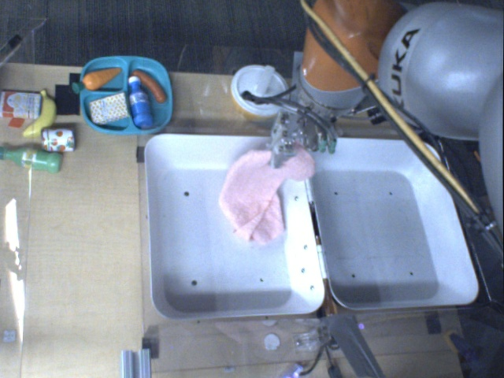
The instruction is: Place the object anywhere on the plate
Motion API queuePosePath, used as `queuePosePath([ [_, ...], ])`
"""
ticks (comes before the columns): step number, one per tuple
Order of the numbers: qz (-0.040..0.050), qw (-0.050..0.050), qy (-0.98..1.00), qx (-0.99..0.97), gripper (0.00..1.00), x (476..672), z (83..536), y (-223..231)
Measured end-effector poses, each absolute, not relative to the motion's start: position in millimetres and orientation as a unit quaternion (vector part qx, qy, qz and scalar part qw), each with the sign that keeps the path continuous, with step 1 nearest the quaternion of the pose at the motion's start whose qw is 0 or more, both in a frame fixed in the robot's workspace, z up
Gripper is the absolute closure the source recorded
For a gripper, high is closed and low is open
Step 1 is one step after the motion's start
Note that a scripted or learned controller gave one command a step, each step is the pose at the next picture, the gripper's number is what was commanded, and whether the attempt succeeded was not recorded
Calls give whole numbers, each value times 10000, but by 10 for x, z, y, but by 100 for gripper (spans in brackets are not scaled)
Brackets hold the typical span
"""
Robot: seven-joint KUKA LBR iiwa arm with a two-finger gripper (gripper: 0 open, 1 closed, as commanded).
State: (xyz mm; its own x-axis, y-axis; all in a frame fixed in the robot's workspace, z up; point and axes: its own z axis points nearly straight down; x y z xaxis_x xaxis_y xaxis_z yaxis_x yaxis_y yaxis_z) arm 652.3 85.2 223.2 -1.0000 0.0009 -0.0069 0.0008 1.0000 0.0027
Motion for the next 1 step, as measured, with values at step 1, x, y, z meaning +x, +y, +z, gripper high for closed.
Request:
queuePosePath([
  [1,15,37,10000,6,0,6524,2235,851],
])
